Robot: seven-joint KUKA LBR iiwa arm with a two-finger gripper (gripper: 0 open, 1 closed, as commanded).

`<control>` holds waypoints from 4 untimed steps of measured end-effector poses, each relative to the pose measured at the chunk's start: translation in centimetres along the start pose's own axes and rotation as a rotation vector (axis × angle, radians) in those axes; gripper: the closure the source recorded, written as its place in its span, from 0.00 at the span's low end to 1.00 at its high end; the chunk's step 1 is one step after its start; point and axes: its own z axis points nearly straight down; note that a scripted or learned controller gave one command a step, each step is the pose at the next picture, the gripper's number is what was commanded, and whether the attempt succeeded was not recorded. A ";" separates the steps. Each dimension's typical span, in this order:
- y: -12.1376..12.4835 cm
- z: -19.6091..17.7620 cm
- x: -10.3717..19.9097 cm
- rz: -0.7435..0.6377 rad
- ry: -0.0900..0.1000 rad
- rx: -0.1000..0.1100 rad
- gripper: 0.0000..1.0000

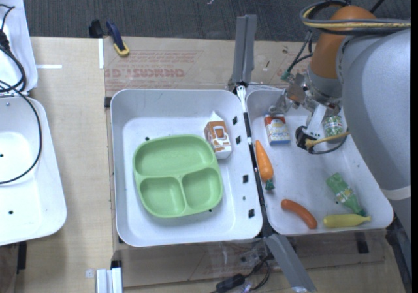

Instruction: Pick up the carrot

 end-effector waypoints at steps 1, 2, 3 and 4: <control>-0.3 0.0 0.3 0.167 0.000 0.012 0.00; 2.0 -0.1 -5.1 0.189 0.011 0.012 0.00; 0.1 0.0 -1.2 0.156 0.002 0.000 0.00; -3.4 0.0 -9.3 0.156 -0.001 -0.001 0.00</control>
